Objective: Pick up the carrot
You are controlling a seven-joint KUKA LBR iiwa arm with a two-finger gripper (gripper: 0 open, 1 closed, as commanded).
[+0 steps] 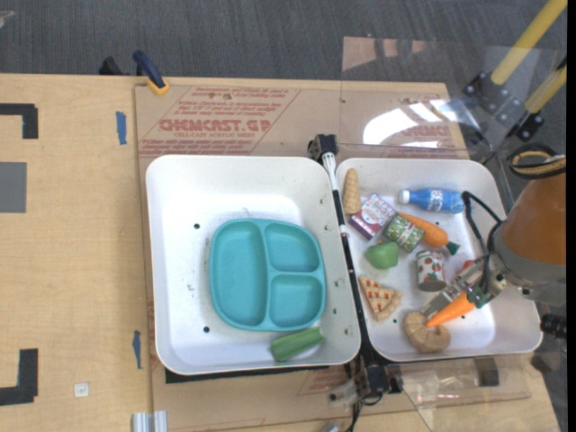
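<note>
Poised low with the gripper (472, 290) at the leafy end of a carrot (448, 311), in the near right part of the right bin (517, 329). Cannot tell whether open or clamped on it. Seemingly not lifted yet, with carrot low by that bin's floor. Still to do: confirm the hold, then raise.

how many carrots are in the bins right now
2. One carrot lies in the right bin just below the blue bottle. The other carrot lies near the bin's front right, at the gripper. More could be hidden under the arm.
</note>
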